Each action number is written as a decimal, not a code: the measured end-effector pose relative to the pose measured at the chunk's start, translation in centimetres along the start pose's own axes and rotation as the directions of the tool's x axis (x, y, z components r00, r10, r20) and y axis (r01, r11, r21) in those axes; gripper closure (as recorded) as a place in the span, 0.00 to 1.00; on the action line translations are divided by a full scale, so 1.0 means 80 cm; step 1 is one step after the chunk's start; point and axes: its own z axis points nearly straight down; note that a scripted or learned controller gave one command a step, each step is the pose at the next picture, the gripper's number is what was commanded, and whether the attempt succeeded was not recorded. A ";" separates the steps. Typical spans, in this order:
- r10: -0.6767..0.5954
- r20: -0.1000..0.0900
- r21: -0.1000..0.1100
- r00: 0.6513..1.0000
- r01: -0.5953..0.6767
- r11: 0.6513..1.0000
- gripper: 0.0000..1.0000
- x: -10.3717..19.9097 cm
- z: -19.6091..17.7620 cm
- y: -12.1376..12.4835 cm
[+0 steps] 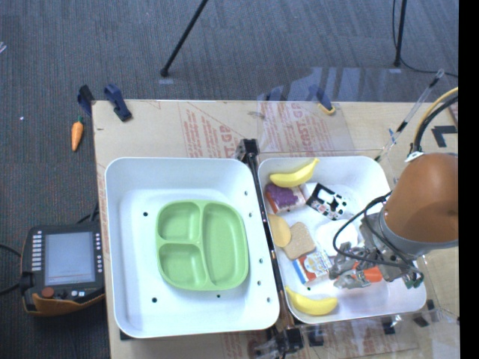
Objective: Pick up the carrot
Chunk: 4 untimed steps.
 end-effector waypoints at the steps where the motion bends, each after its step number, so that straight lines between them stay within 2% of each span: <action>1: 0.336 0.001 0.002 0.942 -0.336 0.942 1.00 -0.026 0.011 -0.026; 2: 0.340 0.002 0.003 0.941 -0.340 0.941 1.00 0.008 -0.035 -0.017; 3: 0.467 0.004 0.002 0.884 -0.467 0.884 1.00 -0.022 -0.072 -0.077; 4: 0.466 0.002 0.002 0.885 -0.466 0.885 0.00 -0.021 -0.071 -0.077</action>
